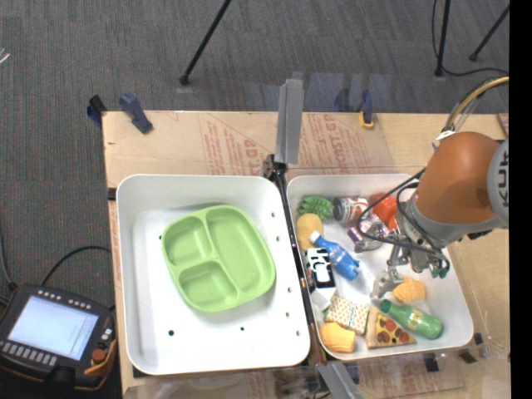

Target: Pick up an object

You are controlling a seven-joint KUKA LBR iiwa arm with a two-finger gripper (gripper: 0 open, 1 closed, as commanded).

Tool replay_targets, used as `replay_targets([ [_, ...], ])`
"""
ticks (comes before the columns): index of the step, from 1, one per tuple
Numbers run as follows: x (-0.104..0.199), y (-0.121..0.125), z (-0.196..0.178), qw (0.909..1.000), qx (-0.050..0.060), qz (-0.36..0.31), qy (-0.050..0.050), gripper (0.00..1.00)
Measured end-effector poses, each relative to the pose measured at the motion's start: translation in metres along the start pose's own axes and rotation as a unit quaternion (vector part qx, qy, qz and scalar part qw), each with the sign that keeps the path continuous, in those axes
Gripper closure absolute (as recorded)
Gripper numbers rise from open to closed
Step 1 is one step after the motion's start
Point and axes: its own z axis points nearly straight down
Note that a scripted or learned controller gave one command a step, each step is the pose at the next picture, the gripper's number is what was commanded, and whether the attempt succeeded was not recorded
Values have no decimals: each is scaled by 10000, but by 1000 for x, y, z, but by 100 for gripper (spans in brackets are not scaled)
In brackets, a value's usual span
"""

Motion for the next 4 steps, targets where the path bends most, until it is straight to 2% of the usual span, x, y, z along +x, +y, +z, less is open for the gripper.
replay_targets([
  [1,-84,46,-2,9941,-9,-1087,-14,0],
  [2,-17,65,-1,9885,8,-1510,-13,0],
  [3,-19,64,-12,9884,24,-1520,-35,100],
  [4,-36,132,-165,9871,11,-1598,-88,100],
])
